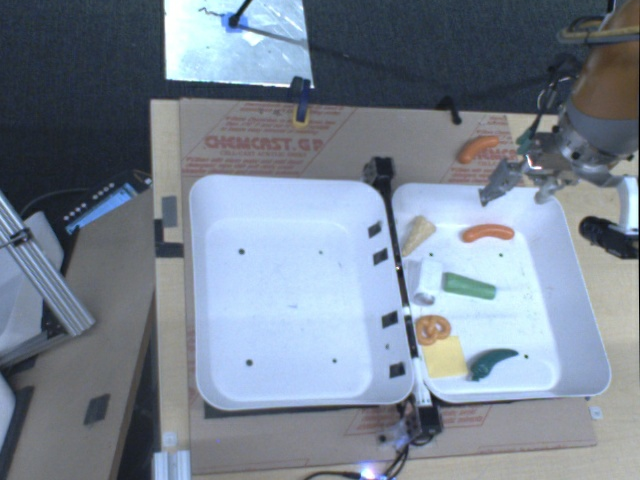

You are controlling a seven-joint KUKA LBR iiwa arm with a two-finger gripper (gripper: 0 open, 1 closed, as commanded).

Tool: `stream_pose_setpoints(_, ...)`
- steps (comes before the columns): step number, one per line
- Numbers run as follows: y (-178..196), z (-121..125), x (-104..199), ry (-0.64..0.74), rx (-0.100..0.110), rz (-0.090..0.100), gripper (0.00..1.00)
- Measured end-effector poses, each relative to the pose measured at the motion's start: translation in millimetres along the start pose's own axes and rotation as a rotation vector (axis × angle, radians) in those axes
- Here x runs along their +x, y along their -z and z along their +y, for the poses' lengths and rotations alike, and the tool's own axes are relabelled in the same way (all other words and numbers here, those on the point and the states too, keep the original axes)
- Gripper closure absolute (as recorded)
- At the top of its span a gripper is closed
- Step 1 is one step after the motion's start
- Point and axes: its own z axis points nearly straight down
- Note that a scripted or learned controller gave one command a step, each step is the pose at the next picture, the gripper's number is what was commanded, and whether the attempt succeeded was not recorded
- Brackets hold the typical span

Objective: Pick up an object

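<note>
Sausage [488, 233] lies near the right bin's [583, 298] far edge, loose and reachable from above. Gripper [520, 186] hangs over the far rim with fingers spread, holding nothing, likely lining up. Green cylinder [468, 286], pretzel [434, 328], cheese [446, 357], pepper [492, 362] sit toward the near edge.

Even, bright overhead light washes the white bins [290, 193] almost flat. Foil sheet [238, 28] beyond the bench's far edge glares. Shadows soft, and the picture is slightly grainy, not sharp.
</note>
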Motion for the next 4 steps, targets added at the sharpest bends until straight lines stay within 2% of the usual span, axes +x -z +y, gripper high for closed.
stream_pose_setpoints(1, 11, 1, 0, 0.003, -0.004, 0.0, 1.0)
stream_pose_setpoints(2, 160, 18, 23, 0.006, -0.019, -0.003, 1.0)
stream_pose_setpoints(3, 298, 37, 8, 0.004, -0.018, -0.004, 1.0)
stream_pose_setpoints(4, 288, 14, -72, -0.009, -0.001, -0.003, 1.0)
